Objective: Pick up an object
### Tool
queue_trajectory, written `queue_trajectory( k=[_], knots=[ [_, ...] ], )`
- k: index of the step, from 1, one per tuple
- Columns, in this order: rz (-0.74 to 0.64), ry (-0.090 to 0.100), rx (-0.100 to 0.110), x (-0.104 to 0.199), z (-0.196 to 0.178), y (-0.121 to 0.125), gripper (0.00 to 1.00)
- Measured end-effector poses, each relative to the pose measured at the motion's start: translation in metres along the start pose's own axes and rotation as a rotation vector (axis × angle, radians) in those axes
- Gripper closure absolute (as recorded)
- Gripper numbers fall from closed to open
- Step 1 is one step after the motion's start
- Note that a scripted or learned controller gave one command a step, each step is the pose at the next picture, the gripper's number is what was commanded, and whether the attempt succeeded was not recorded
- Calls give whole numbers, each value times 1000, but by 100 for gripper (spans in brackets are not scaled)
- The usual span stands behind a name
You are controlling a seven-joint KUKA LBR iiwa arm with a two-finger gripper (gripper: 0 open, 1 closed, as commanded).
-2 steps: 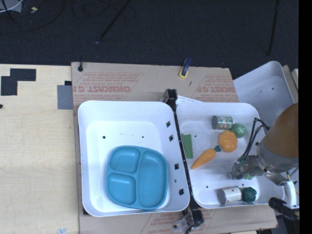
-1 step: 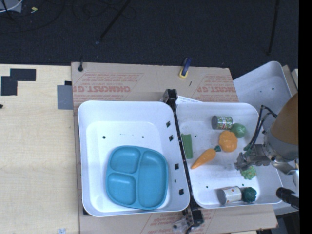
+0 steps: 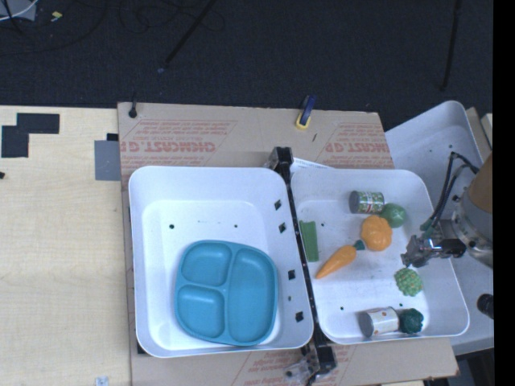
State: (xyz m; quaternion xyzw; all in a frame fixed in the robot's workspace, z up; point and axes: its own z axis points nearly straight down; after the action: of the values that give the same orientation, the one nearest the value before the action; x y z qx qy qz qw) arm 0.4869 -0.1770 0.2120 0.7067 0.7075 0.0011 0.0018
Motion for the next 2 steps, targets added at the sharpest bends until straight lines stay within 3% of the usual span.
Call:
queue_trajectory(
  k=[1,2],
  knots=[
    [0,1,4,-1,-16,1,100],
    [-4,4,6,59,-11,19,100]
  ],
)
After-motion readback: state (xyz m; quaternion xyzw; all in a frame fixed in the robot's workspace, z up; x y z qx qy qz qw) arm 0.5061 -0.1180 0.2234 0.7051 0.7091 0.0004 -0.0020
